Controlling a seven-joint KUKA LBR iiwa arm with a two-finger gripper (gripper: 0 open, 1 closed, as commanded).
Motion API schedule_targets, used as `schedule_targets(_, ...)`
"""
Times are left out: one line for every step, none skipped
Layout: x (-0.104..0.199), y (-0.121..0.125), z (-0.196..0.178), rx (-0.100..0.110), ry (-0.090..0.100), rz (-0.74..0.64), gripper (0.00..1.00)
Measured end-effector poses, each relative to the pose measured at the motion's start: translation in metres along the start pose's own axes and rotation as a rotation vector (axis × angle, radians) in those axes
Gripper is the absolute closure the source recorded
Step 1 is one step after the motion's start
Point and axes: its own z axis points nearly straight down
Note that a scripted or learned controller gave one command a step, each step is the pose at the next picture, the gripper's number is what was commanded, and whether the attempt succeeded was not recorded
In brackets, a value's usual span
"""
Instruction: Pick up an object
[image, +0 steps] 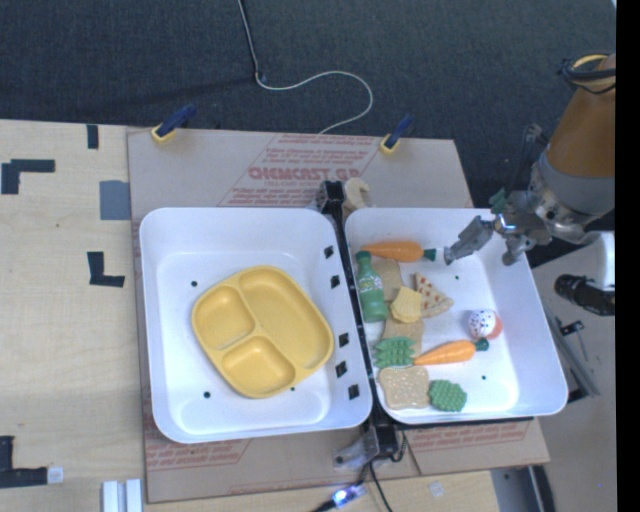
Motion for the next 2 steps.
schedule_targets(0.000, 0.002, -0.006, -0.010, -0.002, -0.003, 0.00)
schedule_targets(0.002, -0.001, 0.039, -0.006, -0.002, -0.004, 0.00)
